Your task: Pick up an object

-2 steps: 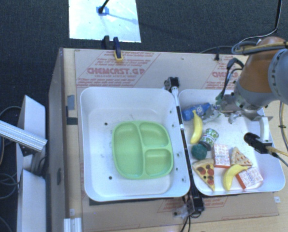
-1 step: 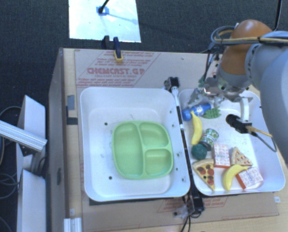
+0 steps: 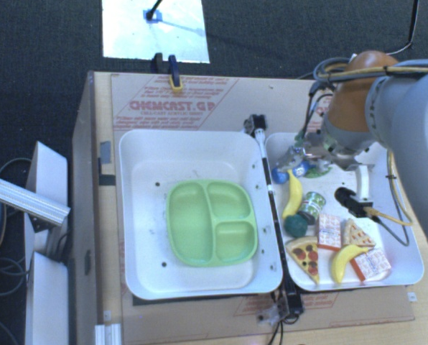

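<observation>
I have the bench (image 3: 199, 95) under me with two white bins side by side. The left bin (image 3: 138, 214) holds a green divided plate (image 3: 212, 223), lying flat and well apart from everything else. The right bin (image 3: 408, 261) is the crowded one, and that is where any pick has to happen.

The arm (image 3: 408, 106) reaches in from the right, its orange band (image 3: 354, 95) hanging over the far end of the right bin. The gripper (image 3: 311, 157) sits low at that far corner, among the cables, just above a greenish item I can't make out. I cannot tell how the jaws stand, or whether anything is caught between them.

The objects lie nearer me: a banana (image 3: 293, 194) along the bin's left wall, a small can (image 3: 313, 205) just beside it, a dark green ball (image 3: 296, 226) below that. Further down are a pizza slice (image 3: 304, 257), a second banana (image 3: 343, 262), and some red-and-white packets (image 3: 329, 231).

I judge this to be the reach-and-descend step, with nothing yet lifted. The next move calls for settling squarely over one item, closing, and rising straight; the clutter means a neighbour could easily get nudged.
</observation>
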`<action>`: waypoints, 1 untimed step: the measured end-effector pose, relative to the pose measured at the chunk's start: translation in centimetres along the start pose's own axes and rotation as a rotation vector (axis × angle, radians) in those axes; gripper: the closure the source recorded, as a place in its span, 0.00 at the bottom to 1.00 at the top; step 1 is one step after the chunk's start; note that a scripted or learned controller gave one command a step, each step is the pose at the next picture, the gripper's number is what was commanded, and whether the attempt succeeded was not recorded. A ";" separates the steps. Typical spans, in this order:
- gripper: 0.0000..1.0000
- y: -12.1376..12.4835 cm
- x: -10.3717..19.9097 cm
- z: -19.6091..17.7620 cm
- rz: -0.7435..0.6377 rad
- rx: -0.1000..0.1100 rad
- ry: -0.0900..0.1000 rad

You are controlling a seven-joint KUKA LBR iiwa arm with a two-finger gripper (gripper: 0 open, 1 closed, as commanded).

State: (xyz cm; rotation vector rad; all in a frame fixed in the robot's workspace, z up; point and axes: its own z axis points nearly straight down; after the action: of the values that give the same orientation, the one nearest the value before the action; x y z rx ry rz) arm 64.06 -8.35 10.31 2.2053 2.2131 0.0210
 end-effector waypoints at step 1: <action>0.00 -7.7 0.0 1.7 0.003 0.022 0.003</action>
State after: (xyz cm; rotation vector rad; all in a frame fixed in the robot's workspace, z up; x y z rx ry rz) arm 56.43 -8.40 8.40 2.2204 2.2226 0.0001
